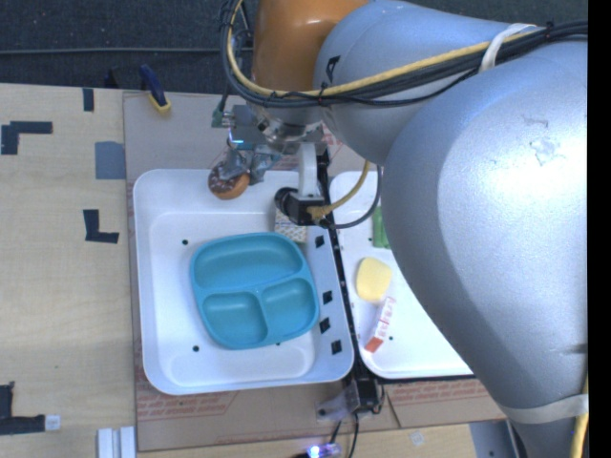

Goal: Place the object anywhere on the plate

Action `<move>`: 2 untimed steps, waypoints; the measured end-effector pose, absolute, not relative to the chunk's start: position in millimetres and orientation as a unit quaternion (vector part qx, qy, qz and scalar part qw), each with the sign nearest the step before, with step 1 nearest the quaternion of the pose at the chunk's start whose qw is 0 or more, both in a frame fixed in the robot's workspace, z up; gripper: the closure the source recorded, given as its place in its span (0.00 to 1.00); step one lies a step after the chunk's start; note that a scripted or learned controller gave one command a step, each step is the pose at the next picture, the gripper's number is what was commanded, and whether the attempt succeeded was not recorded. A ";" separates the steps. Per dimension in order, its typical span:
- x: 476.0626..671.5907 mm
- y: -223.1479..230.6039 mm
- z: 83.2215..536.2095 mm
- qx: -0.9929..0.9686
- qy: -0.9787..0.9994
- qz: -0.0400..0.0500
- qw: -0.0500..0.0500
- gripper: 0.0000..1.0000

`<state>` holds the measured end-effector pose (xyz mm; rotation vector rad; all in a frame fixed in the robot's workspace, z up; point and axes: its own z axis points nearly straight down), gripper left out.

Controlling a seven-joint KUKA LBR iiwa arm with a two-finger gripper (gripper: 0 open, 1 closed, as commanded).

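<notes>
A blue plate (254, 289) with three compartments lies in the middle of the left white bin (162, 284). A brown, doughnut-like object (229, 181) sits at the bin's back rim, behind the plate and apart from it. My gripper (250, 158) hangs under the orange wrist band, just above and to the right of the brown object, close to it or touching it. The arm's bulk hides much of the right side.
The right bin (420, 351) holds a yellow lump (373, 278), a red and white tube (380, 324) and a green item (377, 227) partly under the arm. A small patterned object (289, 221) lies behind the plate's right corner. A blue and yellow clamp (155, 90) sits on the bench behind.
</notes>
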<state>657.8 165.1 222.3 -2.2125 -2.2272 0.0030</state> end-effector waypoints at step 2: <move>666.0 170.8 214.2 -0.707 -0.708 0.001 0.000 0.00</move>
